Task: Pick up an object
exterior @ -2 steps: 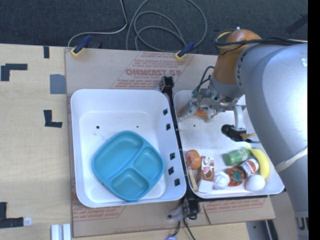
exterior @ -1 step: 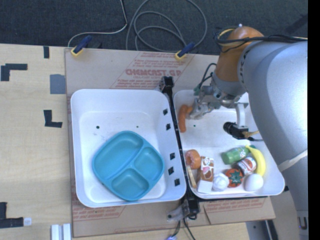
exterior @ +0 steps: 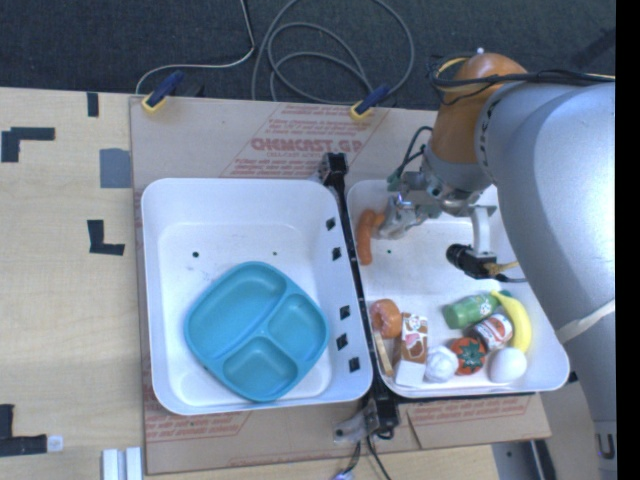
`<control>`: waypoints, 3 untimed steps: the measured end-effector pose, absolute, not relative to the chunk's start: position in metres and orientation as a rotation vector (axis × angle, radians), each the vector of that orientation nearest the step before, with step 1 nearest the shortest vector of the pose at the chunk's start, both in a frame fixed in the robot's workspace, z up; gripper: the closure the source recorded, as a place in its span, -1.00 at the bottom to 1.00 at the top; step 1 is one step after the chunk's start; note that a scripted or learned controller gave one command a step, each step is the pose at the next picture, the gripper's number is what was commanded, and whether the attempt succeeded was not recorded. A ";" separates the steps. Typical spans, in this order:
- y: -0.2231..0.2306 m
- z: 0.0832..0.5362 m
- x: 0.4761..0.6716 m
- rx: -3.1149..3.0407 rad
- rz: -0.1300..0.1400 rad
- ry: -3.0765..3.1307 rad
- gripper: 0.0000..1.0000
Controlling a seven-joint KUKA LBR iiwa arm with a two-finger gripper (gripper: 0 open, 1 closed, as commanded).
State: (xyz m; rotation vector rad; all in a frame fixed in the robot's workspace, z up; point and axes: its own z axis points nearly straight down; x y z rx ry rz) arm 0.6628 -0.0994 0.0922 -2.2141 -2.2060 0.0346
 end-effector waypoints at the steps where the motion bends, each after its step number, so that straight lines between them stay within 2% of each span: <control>1: -0.136 0.087 0.541 -2.228 0.001 -2.214 -1.00; 2: -0.105 0.100 0.600 -2.218 -0.004 -2.228 -1.00; 3: -0.181 0.121 0.663 -2.229 -0.002 -2.226 -1.00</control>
